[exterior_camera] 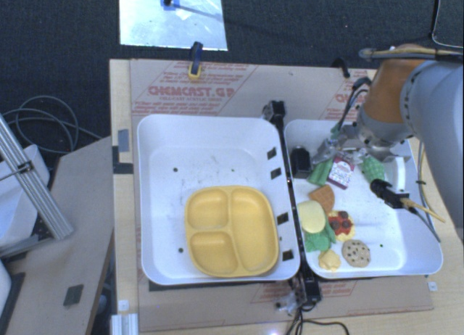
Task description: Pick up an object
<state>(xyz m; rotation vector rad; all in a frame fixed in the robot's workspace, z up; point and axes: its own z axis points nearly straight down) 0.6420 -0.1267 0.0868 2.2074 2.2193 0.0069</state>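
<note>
Hovering low over the right bin [428,254], the hand [341,154] was seen above a red-and-white packet [339,173]; whether it was spread or pinching could not be told. Nothing was seen lifted, so the pick was judged undone, toy food [326,225] untouched

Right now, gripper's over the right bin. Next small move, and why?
Probably a short descent onto the red-and-white packet. The gripper sits right above it in the right bin, with green pieces close on either side, so go straight down rather than sideways. Whether anything is gripped yet can't be told.
</note>
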